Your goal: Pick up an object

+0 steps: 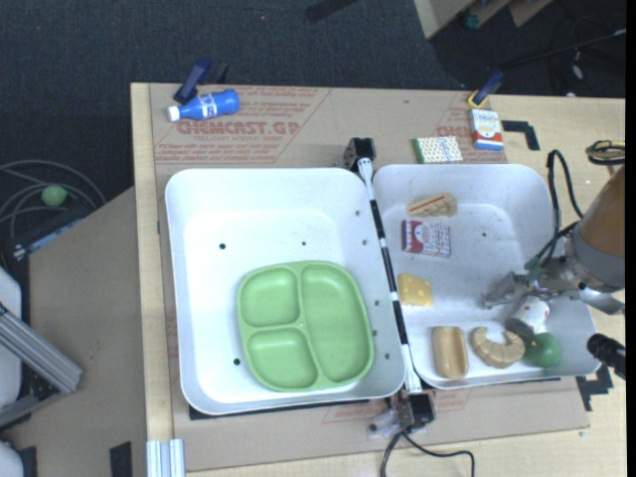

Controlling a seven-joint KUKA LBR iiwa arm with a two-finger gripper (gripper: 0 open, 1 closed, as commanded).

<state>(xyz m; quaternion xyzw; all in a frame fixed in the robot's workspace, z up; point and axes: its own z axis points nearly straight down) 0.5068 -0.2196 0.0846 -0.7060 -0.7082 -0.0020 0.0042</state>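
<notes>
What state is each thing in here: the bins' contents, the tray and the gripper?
Green divided tray: flat in the left bin, nothing in its compartments.
Red and white packet: flat in the right bin.
Yellow block: by the bins' divider.
Hot dog bun: near the front wall.
Green ball: beside the croissant.
Gripper: low over the right bin, holding nothing visible.

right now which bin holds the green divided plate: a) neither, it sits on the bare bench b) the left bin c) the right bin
b: the green divided plate lies flat in the left bin, toward its near side, while the right bin holds the small food items.
</notes>
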